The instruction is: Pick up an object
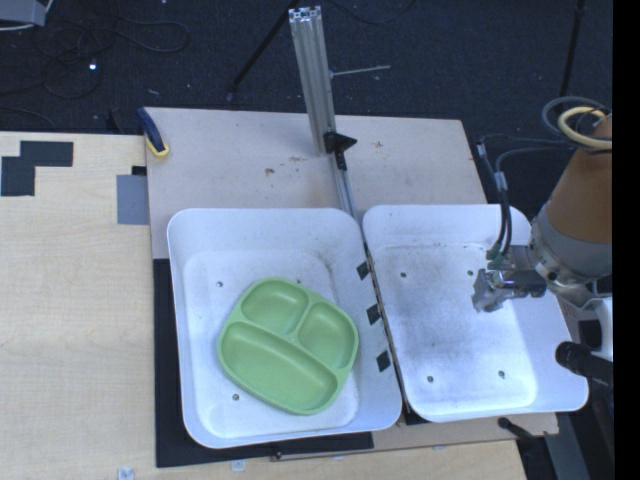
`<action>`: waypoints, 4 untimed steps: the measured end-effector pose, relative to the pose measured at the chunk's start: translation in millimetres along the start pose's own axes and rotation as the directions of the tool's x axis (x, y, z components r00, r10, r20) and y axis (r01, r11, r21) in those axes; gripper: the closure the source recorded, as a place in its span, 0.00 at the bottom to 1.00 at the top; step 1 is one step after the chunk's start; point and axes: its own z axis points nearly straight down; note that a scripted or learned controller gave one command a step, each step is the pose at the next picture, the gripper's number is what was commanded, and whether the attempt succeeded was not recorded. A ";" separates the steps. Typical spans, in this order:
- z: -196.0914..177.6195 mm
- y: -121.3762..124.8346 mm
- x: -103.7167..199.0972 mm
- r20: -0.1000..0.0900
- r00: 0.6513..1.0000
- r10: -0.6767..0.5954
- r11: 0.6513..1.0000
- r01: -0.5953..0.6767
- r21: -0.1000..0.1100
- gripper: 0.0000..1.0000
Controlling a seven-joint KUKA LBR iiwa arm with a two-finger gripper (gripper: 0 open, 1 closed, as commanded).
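Two white bins sat side by side; the gripper [487,293], its state indeterminable, hovered over the right bin [450,373], the green plate [289,345] lying well leftward in the left bin [190,268].

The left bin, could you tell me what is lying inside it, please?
A green divided plate lies flat in the left bin, toward its near side. The bin floor under the plate is covered, so nothing there can be checked.
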 end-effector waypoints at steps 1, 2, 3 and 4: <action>13.6 4.0 50.5 0.000 1.000 0.000 1.000 0.000 0.001 1.00; 5.9 10.7 100.9 0.001 1.000 0.000 1.000 0.000 0.000 1.00; 0.0 16.1 153.3 0.001 1.000 -0.001 1.000 0.001 0.000 1.00; 0.1 31.4 203.1 0.001 1.000 -0.001 1.000 0.001 0.000 1.00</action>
